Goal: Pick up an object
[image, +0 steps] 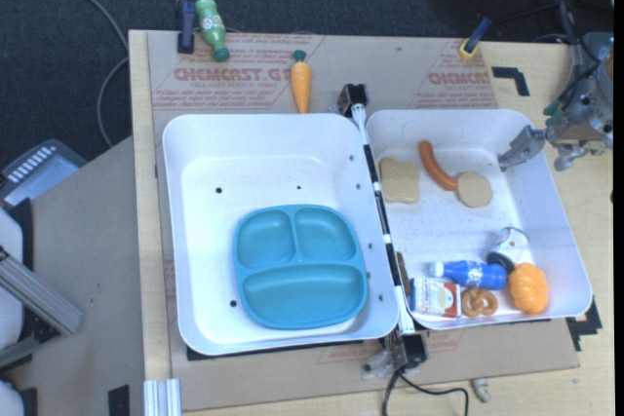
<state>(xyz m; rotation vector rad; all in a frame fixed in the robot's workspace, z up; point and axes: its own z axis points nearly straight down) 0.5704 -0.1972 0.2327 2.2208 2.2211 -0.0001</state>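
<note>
The gripper (539, 151) is seen at the right edge of the right bin (561, 209), near its far right corner, with its two fingers spread apart and nothing held between them; one finger (517, 149) is angled down over the bin's rim. Inside the right bin, a slice of toast (399, 180) is laid near the left wall, a sausage (438, 165) is placed beside it toward the far wall, and a round pale biscuit (475, 189) is set just right of the sausage. Along the near edge of that bin are clustered a small red and white carton (436, 297), a pretzel (479, 303), a blue bottle (470, 274), an orange fruit (528, 288) and a small black and white object (506, 245). In the left bin (195, 161), a blue divided plate (300, 265) is rested toward the near right corner. On the bench (146, 209) beyond the bins, a carrot (301, 83) is laid near the left bin's far edge, and a green bottle (210, 27) is placed at the bench's far left corner.
</note>
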